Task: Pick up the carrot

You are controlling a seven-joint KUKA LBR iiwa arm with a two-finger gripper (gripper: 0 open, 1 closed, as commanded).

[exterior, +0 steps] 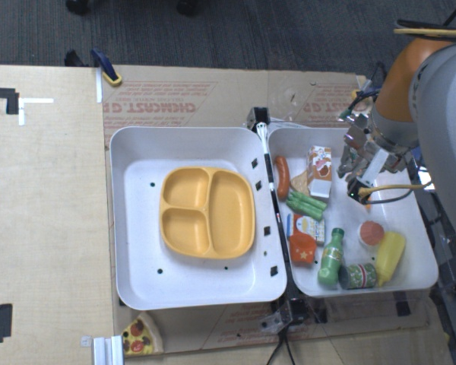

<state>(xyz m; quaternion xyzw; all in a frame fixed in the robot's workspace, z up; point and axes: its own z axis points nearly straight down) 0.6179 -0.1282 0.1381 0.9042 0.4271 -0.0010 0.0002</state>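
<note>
I am watching through one fixed camera mounted above the bench, looking down at a slant so that both white bins sit side by side in the middle, the left bin (129, 226) and the right bin (422, 272). It stands far enough back to take in the bench top (38, 226), and a strip of dark floor (235, 21) along the top edge. The arm (422, 90) comes in from the right edge.

Robot lab, my flat pale wooden bench (38, 242) on dark grey carpet (251, 21), black office-chair castors (77, 2), taped brown cardboard sheet (182, 101)
</note>
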